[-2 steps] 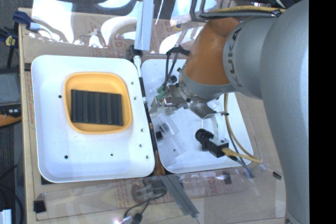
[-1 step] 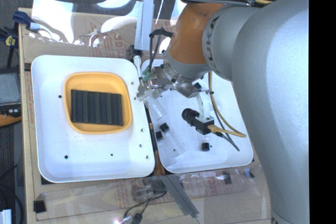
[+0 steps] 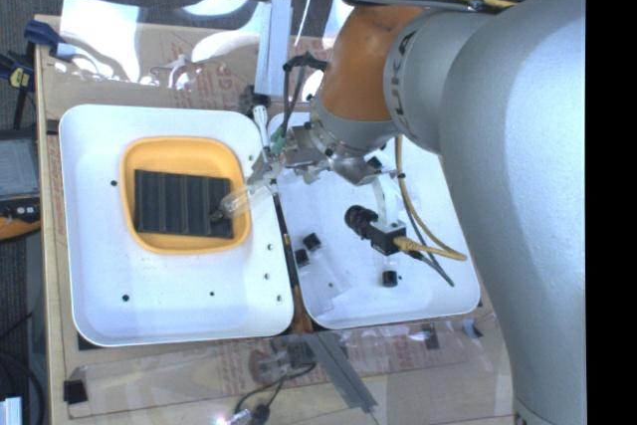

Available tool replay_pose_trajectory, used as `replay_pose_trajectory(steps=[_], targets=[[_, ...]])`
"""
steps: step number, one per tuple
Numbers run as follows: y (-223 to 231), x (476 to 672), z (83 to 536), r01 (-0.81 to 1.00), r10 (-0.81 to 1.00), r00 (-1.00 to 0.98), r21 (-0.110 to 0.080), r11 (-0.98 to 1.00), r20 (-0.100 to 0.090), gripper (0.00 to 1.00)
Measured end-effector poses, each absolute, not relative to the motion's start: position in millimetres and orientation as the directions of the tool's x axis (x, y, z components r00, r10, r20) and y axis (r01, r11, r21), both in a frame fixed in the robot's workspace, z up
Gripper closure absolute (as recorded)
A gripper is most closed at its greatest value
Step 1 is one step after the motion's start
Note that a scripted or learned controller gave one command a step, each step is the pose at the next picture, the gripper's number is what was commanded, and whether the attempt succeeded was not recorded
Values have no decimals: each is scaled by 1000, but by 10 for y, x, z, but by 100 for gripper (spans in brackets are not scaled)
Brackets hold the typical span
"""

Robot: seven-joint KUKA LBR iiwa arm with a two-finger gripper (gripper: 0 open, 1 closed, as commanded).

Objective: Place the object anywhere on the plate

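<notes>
One dark ridged block [image 3: 184, 203] already lies flat on the yellow plate [image 3: 179, 158] in the left bin [image 3: 100, 294]; the pincer [image 3: 236, 204] hovers at its edge, grip unclear. Little remains.

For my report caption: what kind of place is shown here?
Probably a robotics lab test bench: a grey KUKA arm reaches over two white bins, one holding a yellow plate, with loose cables around the bench.

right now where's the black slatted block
The black slatted block lies flat on the yellow plate in the left bin, with the gripper at its right edge.
</notes>
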State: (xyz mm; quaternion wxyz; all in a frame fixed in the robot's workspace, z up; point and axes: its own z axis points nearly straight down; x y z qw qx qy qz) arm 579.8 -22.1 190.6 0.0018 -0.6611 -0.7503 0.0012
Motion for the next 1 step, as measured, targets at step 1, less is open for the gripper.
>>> replay_pose_trajectory(steps=[1], targets=[[-591, 6099, 1915, 971, 971, -240, -1, 240, 1, 0]])
